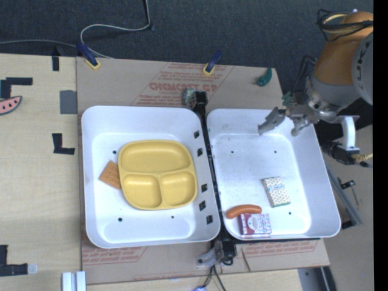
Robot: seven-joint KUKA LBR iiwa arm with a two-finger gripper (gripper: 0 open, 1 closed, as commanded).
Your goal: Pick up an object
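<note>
Nearest the camera, at the front edge of the right bin (315, 162), lies a small red-and-white packet (254, 224), and touching its upper edge is an orange sausage-shaped piece (244, 210) lying roughly crosswise. Just behind and to the right of the sausage, still inside the right bin, sits a small pale patterned box (276, 191), turned at a slight angle and apart from the other two. Over the far edge of the right bin hangs the pincer (283, 125); its two grey fingers (270, 122) are spread well apart with nothing between them, one reaching toward the bin's far left part and the other toward its far right rim. Behind the pincer, beyond the right bin's far right corner, rises the grey arm (348, 56) with its orange band. To the left of the right bin, joined along a dark clipped seam, is the left bin (97, 162), which holds a yellow divided tray (157, 173) with three compartments; a tan cracker-like square (110, 174) pokes out from under the tray's left side. Both bins rest on a cardboard sheet (145, 83) on the wooden tabletop (30, 180), and beyond the right bin's far edge a small teal object (264, 76) lies on the cardboard.
</note>
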